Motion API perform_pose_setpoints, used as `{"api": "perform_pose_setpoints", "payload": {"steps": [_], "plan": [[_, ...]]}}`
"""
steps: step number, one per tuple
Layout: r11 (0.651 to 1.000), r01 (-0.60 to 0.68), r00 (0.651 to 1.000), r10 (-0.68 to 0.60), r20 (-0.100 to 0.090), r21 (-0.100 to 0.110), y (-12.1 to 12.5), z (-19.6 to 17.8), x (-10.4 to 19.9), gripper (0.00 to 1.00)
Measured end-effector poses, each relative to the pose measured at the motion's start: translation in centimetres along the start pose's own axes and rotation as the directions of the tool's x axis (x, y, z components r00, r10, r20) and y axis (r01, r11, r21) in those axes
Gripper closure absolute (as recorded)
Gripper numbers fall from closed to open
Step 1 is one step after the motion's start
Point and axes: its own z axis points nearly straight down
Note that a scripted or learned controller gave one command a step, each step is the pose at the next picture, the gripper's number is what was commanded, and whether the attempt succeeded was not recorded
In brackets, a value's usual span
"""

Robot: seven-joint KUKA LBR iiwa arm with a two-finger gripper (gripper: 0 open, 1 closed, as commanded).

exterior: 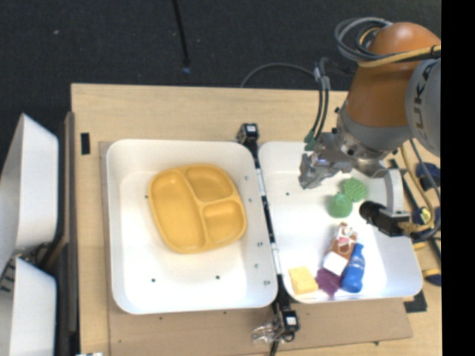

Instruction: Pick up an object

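Note:
My gripper [312, 175] hangs over the upper left part of the right bin [293, 221], above bare bin floor. A green knobbly toy [346, 197] lies just to its right, apart from it. Toward the bin's near edge sits a cluster: a brown and white figure [343, 242], a blue bottle [355, 269], a purple piece [327, 281] and a yellow block [302, 279]. I see nothing held under the gripper.
The left bin [133, 273] holds a yellow divided plate [197, 208]. A raised divider [264, 213] runs between the two bins. The arm's grey and orange body [382, 87] covers the right bin's far right corner.

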Motion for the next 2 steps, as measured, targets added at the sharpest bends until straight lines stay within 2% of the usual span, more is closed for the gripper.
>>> {"api": "perform_pose_setpoints", "payload": {"steps": [1, 2], "plan": [[1.000, 0.000, 1.000, 0.000, 0.000, 0.000, 0.2, -0.1, 5.7, 1.00], [1.000, 0.000, 1.000, 0.000, 0.000, 0.001, 1.3, 1.6, 11.5, 1.00]]}}
